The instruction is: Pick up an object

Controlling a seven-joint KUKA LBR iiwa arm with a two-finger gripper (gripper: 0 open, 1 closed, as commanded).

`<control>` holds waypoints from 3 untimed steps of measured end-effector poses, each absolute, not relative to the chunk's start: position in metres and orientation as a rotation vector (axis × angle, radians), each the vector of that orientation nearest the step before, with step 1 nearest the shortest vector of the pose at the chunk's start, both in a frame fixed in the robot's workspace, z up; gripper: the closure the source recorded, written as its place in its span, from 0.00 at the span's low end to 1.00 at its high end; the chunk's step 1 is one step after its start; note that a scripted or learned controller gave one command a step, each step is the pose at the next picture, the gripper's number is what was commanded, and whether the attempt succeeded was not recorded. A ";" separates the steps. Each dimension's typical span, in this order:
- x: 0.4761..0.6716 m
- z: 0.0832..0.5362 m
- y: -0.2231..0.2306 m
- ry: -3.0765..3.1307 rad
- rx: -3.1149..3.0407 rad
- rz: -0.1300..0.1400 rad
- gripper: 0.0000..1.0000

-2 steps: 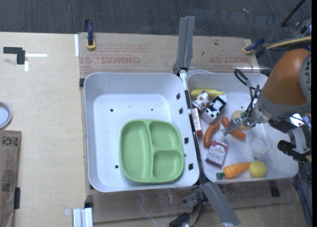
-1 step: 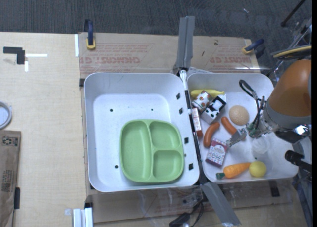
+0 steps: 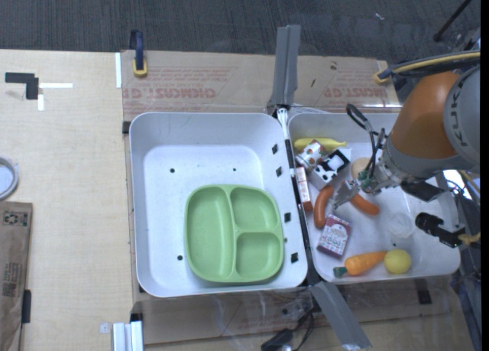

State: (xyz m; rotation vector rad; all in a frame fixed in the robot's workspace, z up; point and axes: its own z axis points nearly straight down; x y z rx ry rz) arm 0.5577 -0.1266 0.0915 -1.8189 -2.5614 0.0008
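Note:
My gripper (image 3: 345, 195) hangs low in the right bin (image 3: 428, 265), pointing down and to the left from the grey and orange arm. Its tip sits between two orange sausages, one upright (image 3: 322, 206) on its left and one lying flat (image 3: 367, 206) on its right. Around it lie a yellow banana (image 3: 319, 144), a black and white box (image 3: 331, 164), a pink packet (image 3: 334, 235), a carrot (image 3: 365, 262) and a lemon (image 3: 397, 261). I see nothing lifted off the bin floor.
The left bin (image 3: 153, 189) holds a green divided plate (image 3: 233, 232). A brown bar (image 3: 302, 186) lies along the wall between the bins. A clear cup (image 3: 397, 224) rests near the lemon. The arm covers the right bin's far right corner.

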 end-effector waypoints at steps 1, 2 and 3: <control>0.558 0.101 -0.128 -2.559 -1.824 0.001 1.00; 0.642 0.192 -0.034 -2.301 -2.140 0.003 1.00; 0.624 0.191 -0.049 -2.027 -2.398 0.007 1.00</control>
